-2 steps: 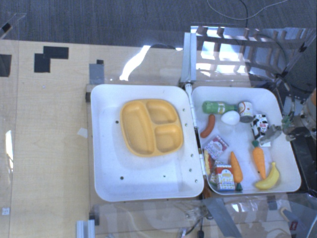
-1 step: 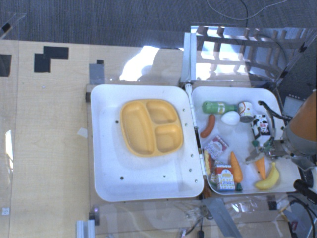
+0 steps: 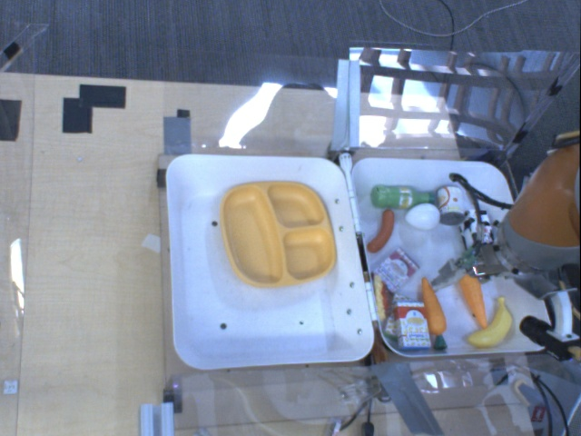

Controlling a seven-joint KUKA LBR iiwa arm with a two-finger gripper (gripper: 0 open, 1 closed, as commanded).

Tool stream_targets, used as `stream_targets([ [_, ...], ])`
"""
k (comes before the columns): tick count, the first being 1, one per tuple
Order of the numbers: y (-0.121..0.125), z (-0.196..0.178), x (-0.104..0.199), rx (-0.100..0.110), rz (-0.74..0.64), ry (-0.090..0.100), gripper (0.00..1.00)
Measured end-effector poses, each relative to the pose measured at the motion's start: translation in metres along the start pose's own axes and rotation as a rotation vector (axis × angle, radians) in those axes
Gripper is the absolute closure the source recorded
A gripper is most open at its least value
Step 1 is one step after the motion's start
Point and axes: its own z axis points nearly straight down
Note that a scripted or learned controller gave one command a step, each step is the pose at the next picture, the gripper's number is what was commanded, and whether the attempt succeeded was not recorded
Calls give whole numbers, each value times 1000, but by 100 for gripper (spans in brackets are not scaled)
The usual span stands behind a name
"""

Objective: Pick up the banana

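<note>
- Banana: yellow, lying in right bin near its front right corner, just beside an orange carrot; nothing gripping it.
- Gripper: metal fingers reach in from the right over right bin, above the gap betw. the two carrots; whether they're spread or pressed together – can't tell, too small & cluttered w/ cables.
- Arm: orange band + grey body cut off at the right side of the view.
- Labels: green bottle has a label, text unreadable. Small carton w/ red & blue print, and a red-white packet – writing too blurred to read.
- Other items, right bin: red sausage-like piece, white egg-shaped obj., second carrot; a round brownish thing by the bottle's cap end, hard to make out.
- Left bin: holds a yellow divided plate, three compartments.
- Clear plastic panel behind right bin throws glare; what's behind it is unclear.
</note>
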Motion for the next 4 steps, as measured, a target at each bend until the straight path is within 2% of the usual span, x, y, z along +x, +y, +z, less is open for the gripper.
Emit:
stream_targets([
  [1, -24, -37, -32, -2, -97, -2, 0],
  [2, -23, -91, -32, -3, -193, -2, 0],
  [3, -24, -51, -31, 0, -215, 0, 0],
  [4, -24, -43, -31, -1, -274, -1, 0],
])
